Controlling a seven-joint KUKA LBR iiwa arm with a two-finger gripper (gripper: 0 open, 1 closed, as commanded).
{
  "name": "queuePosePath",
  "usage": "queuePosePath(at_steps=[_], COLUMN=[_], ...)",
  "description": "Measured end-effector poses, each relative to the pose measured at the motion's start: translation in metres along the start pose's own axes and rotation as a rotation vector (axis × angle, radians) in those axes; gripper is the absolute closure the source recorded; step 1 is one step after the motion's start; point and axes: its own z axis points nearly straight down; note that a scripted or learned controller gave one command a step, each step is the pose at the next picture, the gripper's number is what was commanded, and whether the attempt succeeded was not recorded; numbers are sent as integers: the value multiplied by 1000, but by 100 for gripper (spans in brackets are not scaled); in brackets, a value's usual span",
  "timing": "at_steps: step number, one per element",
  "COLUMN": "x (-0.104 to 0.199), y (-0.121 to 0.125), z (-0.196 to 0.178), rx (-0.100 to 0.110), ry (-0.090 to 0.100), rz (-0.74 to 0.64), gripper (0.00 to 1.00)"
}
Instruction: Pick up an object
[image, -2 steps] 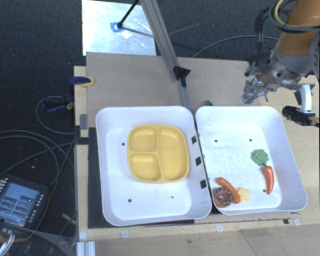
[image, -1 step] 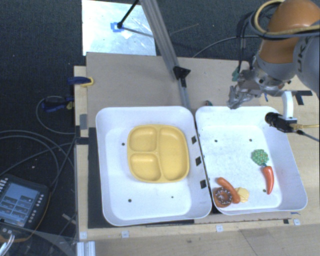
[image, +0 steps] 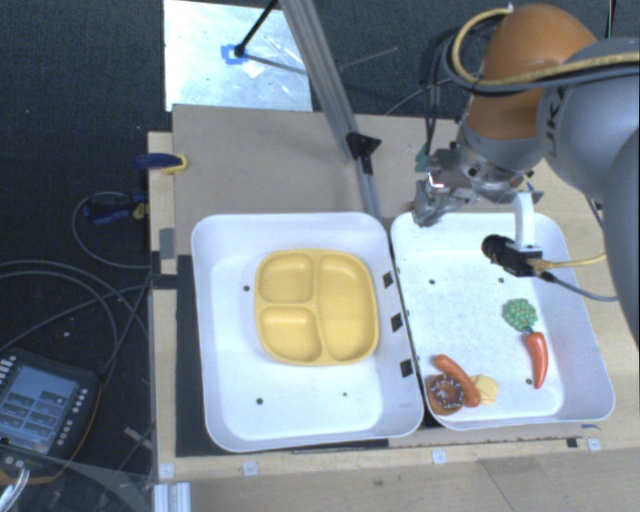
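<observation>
Well ahead of the end effector (image: 432, 208), grip state indiscernible, lies the carrot (image: 537, 357); approach pending, descent needed next.

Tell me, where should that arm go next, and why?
Probably toward the near end of the right bin and down: the gripper hangs at its far edge, while the carrot, broccoli, sausage and donut lie at the near end.
</observation>
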Motion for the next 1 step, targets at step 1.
queuePosePath(at_steps=[1], x=[64], y=[-6], z=[4], rx=[-1], ry=[0], rz=[0], gripper=[100])
